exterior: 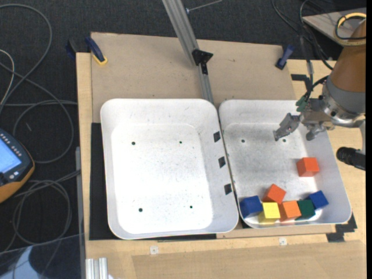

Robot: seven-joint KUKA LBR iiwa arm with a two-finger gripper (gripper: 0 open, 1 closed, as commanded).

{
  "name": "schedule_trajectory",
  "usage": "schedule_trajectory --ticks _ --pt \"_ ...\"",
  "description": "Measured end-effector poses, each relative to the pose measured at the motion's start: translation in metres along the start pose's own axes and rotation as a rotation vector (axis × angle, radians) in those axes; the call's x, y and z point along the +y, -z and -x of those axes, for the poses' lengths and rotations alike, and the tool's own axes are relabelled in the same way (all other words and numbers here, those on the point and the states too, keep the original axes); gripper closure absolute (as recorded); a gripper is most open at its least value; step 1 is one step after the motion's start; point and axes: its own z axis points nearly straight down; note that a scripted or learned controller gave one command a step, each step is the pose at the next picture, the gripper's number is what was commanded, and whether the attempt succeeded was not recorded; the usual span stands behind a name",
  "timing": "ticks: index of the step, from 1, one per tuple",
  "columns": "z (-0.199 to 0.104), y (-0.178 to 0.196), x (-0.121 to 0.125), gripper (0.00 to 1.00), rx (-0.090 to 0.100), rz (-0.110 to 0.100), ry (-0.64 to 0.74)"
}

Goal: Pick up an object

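Note:
Several small blocks lie in the right bin [256, 156]. An orange block [307, 166] sits alone near the right wall. Along the front wall cluster a second orange block [276, 192], a blue block [250, 205], a yellow block [270, 210], another orange one [289, 209], a green block [304, 207] and a blue block [318, 199]. My gripper [299, 131] hangs over the back right of this bin, behind the lone orange block and apart from it. Its fingers [284, 128] are open, and only bin floor shows between them.
The left bin [116, 156] lies beside the right one. A slanted metal pole [186, 34] rises from behind the gap between the bins. Blue clamps [96, 50] grip the board's back corners. Cables and a handheld pendant [10, 161] lie on the floor at left.

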Motion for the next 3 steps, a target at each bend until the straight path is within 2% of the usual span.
schedule_trajectory --ticks 1,2,3 --pt "-0.001 -0.043 -0.002 0.0 0.0 0.001 0.001" --pt "-0.007 -0.105 -0.001 0.0 0.001 0.0 0.001" --pt "-0.006 -0.09 0.002 1.0 -0.001 0.01 0.001"
